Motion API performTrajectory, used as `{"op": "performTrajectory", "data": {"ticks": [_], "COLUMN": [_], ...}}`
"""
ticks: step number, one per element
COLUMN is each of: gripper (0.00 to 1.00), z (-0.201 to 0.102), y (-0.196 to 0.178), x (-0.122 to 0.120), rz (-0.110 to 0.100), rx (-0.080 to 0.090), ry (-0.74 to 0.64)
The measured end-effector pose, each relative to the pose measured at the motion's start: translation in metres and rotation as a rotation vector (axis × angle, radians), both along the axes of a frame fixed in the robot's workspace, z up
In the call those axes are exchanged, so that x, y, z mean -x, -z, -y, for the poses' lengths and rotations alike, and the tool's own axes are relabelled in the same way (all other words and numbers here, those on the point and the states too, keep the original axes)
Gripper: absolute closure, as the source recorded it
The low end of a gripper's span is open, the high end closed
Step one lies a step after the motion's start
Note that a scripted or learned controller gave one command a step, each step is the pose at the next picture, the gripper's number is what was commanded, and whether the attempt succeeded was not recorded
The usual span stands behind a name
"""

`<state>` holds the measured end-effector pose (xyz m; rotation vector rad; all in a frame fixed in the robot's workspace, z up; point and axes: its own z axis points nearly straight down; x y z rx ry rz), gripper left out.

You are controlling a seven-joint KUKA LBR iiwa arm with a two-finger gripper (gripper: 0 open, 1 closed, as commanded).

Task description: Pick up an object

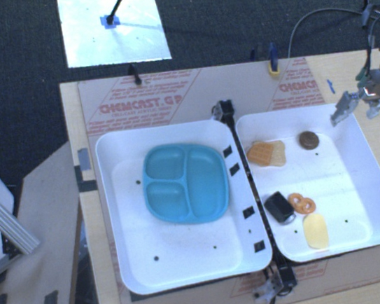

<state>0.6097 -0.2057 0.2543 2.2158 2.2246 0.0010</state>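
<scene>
Two white bins [194,271] on cardboard, claw [357,106] spread open, empty, above right bin's [367,156] far corner.

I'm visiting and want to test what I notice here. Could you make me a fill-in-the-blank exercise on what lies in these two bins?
1. The blue plate lies in the ____ bin.
2. The black object lies in the ____ bin, beside the pretzel.
3. The colour of the piece nearest the right bin's front wall is ____.
4. The gripper hangs over the right bin's ____ corner.

Missing words: left; right; yellow; far right
</scene>
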Motion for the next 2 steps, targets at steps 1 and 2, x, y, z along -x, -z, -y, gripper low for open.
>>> {"op": "performTrajectory", "data": {"ticks": [1,2], "gripper": [0.00,0.00], "z": [-0.002,-0.003], "y": [0.060,0.122], "x": [-0.001,-0.001], "rz": [0.000,-0.002], "rx": [0.000,-0.001], "ry": [0.002,0.002]}}
